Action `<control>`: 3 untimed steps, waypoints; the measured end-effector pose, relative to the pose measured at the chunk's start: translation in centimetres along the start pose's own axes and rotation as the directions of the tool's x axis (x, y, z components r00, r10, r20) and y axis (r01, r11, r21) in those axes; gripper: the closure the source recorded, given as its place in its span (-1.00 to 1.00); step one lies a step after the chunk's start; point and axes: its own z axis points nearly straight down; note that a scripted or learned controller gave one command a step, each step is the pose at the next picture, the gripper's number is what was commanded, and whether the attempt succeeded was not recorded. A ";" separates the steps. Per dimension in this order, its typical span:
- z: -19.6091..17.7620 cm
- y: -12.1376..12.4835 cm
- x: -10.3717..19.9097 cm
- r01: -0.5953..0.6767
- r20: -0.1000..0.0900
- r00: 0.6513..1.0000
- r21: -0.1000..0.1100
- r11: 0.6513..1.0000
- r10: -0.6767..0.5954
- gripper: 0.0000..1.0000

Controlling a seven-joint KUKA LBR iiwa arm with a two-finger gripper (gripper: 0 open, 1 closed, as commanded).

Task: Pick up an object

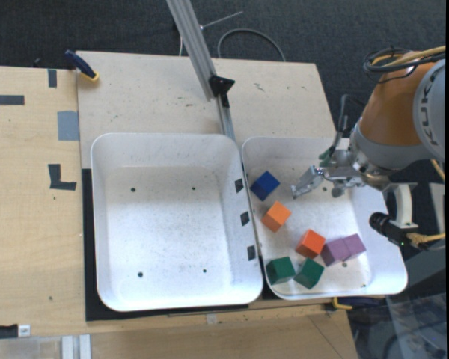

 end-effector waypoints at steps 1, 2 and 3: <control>0.0 0.0 0.0 0.000 0.000 1.000 0.000 1.000 0.000 -1.00; 0.0 0.0 0.0 0.000 0.000 1.000 0.000 1.000 0.000 -1.00; -0.5 1.2 -1.6 0.000 0.001 1.000 -0.001 1.000 0.000 -1.00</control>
